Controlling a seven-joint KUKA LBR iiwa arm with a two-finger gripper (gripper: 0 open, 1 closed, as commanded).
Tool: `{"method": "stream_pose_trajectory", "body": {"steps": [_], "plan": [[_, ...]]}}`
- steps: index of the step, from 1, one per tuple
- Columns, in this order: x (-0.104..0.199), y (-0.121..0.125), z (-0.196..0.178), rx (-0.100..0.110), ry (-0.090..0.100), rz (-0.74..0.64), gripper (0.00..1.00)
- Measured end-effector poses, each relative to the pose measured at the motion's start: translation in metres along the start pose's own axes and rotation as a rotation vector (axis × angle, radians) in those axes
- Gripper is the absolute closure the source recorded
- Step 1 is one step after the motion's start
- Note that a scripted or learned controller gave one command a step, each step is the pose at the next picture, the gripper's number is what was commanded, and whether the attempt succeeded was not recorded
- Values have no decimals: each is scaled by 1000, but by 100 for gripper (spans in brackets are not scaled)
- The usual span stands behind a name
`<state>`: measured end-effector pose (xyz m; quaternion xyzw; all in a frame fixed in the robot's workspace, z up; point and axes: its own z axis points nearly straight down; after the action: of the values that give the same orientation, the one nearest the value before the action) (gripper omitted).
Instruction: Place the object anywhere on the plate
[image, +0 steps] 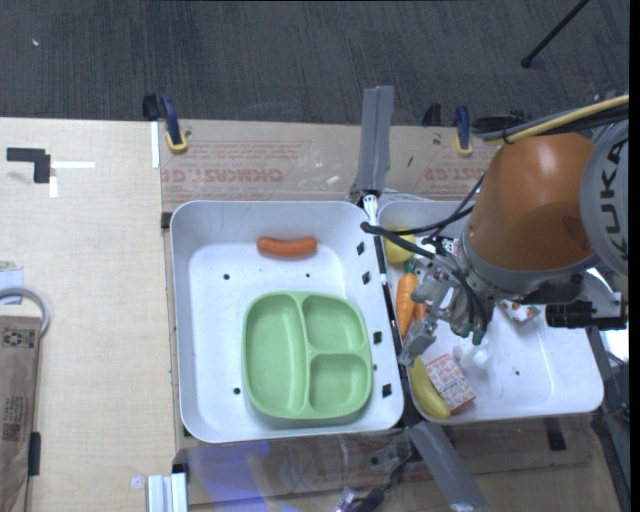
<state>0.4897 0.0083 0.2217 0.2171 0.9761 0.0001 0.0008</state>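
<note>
A green three-compartment plate (305, 354) lies in the left white bin (200, 330), with nothing on it. An orange sausage (287, 246) rests on the bin floor just behind the plate. My gripper (445, 318) hangs low over the left side of the right bin (560, 385), beneath the arm's orange band. It is right beside an orange carrot (405, 296) that lies along the bin's left wall. The view does not show anything held in the gripper.
The right bin also holds a yellow banana (428, 392), a red-and-white packet (451, 383), a yellow fruit (397, 247) at the back left and a small packet (521, 313) to the right of the gripper. A metal divider (385, 290) separates the two bins.
</note>
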Motion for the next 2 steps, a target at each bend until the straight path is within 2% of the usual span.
{"method": "stream_pose_trajectory", "body": {"steps": [1,2], "plan": [[-1,0,-9,-1,-2,-1,100],[26,31,-39,-1,-3,-310,100]]}}
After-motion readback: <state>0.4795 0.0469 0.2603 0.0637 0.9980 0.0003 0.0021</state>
